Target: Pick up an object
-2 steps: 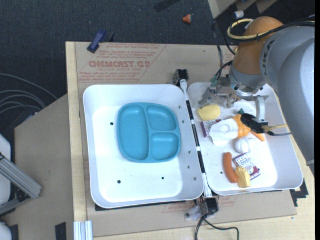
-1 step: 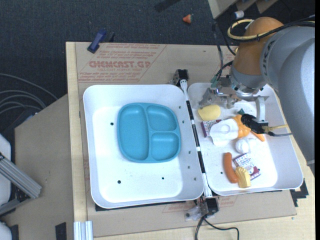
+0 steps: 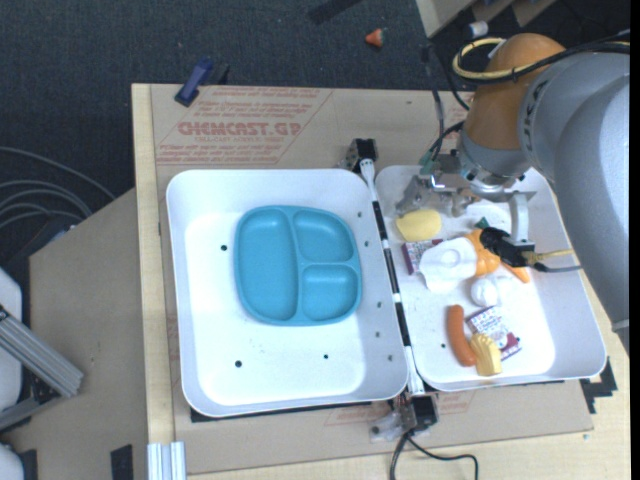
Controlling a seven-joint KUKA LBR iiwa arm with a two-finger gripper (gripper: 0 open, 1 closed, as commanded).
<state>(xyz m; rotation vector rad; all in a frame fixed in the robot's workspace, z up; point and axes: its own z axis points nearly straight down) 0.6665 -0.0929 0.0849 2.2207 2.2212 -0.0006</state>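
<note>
My gripper (image 3: 468, 190) hangs below the orange wrist band over the far end of the right bin (image 3: 560, 353). Just in front of it and to its left lies a yellow lemon-shaped object (image 3: 418, 224). Nearer the bin's middle are a white cup-like item (image 3: 446, 260), an orange toy (image 3: 488, 251) and a small white ball (image 3: 485, 291). An orange sausage (image 3: 459, 334), a yellow piece (image 3: 487, 354) and a small printed packet (image 3: 497, 325) lie toward the front. I see nothing lifted from the bin.
The left bin (image 3: 200, 308) holds a blue divided plate (image 3: 297, 264). A purple packet (image 3: 410, 257) lies against the rail between the bins. The grey arm (image 3: 590, 138) covers the right bin's far right corner. A blue item (image 3: 194, 82) lies off the bench's back left.
</note>
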